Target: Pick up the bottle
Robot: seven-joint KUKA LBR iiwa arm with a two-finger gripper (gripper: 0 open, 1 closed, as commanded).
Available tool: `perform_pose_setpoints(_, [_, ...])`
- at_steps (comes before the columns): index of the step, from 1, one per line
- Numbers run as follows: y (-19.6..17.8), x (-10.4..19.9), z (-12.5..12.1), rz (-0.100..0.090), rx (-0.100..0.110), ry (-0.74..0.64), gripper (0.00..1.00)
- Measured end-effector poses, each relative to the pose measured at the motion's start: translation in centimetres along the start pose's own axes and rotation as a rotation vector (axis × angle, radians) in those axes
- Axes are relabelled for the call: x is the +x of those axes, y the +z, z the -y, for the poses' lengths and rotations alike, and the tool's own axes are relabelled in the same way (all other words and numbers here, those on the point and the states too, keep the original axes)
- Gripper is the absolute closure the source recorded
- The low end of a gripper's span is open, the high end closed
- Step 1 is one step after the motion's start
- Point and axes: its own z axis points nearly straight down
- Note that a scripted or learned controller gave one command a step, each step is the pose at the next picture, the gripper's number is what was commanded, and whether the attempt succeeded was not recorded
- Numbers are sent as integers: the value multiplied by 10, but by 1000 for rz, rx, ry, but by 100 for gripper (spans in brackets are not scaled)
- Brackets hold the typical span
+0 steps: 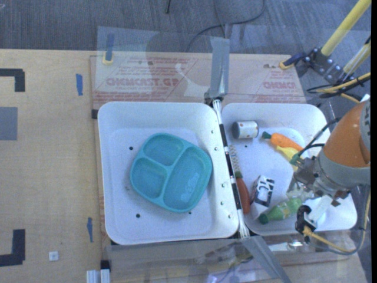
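Bottle (pixel 279 210): green, lying on its side at the near edge of the right bin (pixel 315 115), its dark end pointing toward the divider between the bins.

Gripper (pixel 297 196): directly over the bottle's right end, under the grey wrist and orange band of the arm (pixel 349 146). Whether it is spread or clenched cannot be told from this angle, nor whether it touches the bottle; nothing is seen to be held.

Risk: the bottle is round and lies against the bin's near wall, so a descent off its centre line would likely roll it aside or pinch it against the wall. The black-and-white item (pixel 263 191) just beside it could be caught instead.

Carrot (pixel 242 194): along the divider, near the bottle's dark end.

Orange and yellow pieces (pixel 286 144): mid-bin, farther back.

White cylinder (pixel 245 129): far end of the right bin.

Teal divided plate (pixel 171 172): in the left bin (pixel 118 122), well apart.
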Motion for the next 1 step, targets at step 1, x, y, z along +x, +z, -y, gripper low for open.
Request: perform_pose_setpoints(1, [-78, 90, 43, 0, -3, 56, 100])
